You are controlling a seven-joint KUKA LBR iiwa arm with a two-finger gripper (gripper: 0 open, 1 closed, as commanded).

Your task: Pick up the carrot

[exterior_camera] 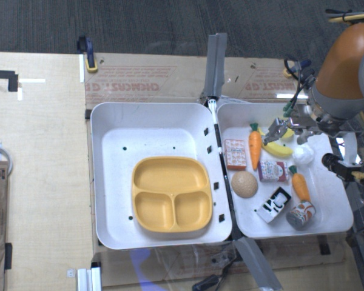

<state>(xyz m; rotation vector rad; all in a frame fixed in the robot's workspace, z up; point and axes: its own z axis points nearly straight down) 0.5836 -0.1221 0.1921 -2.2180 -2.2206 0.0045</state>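
fixed overhead camera, slanted downward, both white bins point(103, 162) in frame

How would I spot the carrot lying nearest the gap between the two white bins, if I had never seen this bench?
Look at the right-hand white bin, the crowded one beside the bin holding the yellow divided plate. Near its upper left, just right of a small red and white box, lies the carrot, upright in the picture with its green top pointing away. A second carrot lies further right, beside a can.
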